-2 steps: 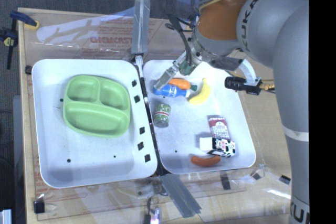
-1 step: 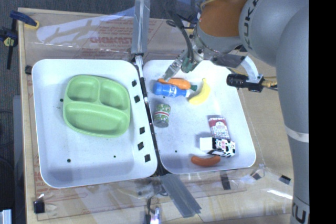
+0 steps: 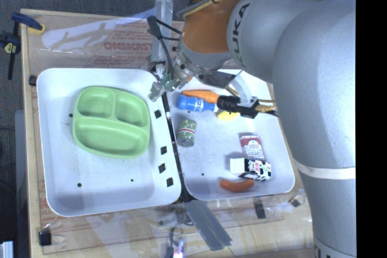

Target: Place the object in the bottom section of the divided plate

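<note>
1. Left bin (image 3: 54,178), left half of frame, on the worktop (image 3: 109,229). The green divided plate (image 3: 112,121) lies flat in its upper middle.
2. The target is the bottom section (image 3: 112,137), the wide compartment along the plate's lower edge. Nothing is in it yet.
3. Gripper (image 3: 160,86), top centre of frame, over the ridge where the two bins meet, just beside the plate's upper right corner. Can't tell from here whether it is open or closed. Nothing visible in it.
4. Right bin (image 3: 205,160) holds the loose things.
   - Blue bottle (image 3: 195,104) and orange carrot (image 3: 202,95) lie touching at its upper left, just right of the gripper.
   - Green can (image 3: 185,130) sits below them by the dividing wall.
   - Brown packet (image 3: 251,145), cow-print block (image 3: 257,169) and red sausage (image 3: 236,185) are toward the lower right.
   - Which one is "the object" is unclear. My guess is the bottle or the carrot, as they are nearest.
5. Grey arm (image 3: 290,39) fills the right of the frame.
6. Judgement: the pick is not done yet.
   - Grab across the narrow side of one item only, since the bottle and carrot touch and both could snag.
   - Lift above the bin walls and carry it left.
   - Lower it over the middle of the wide compartment, away from the plate's inner ridges, and let go low.
</note>
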